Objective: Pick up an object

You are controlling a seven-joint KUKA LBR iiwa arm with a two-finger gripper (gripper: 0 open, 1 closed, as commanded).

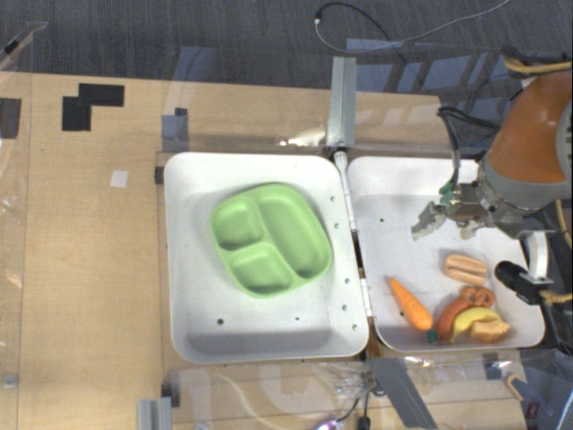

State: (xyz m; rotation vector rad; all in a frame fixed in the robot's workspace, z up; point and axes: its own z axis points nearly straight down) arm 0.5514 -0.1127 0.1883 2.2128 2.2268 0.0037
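My gripper (445,225) hangs over the upper middle of the right bin (394,186), open, with nothing between its fingers. Below and to the right of it lies a hot dog in a bun (466,268). Toy food is clustered in the bin's lower right: an orange carrot (409,303), a brown pretzel (476,296), a red-orange piece (449,313), a yellow banana (472,322) and a tan chunk (493,331). The gripper touches none of them.
A green divided plate (271,237) lies in the middle of the left bin (192,330). A metal divider post (341,106) stands behind the seam between the bins. The grey and orange arm (533,141) covers the right bin's far right corner.
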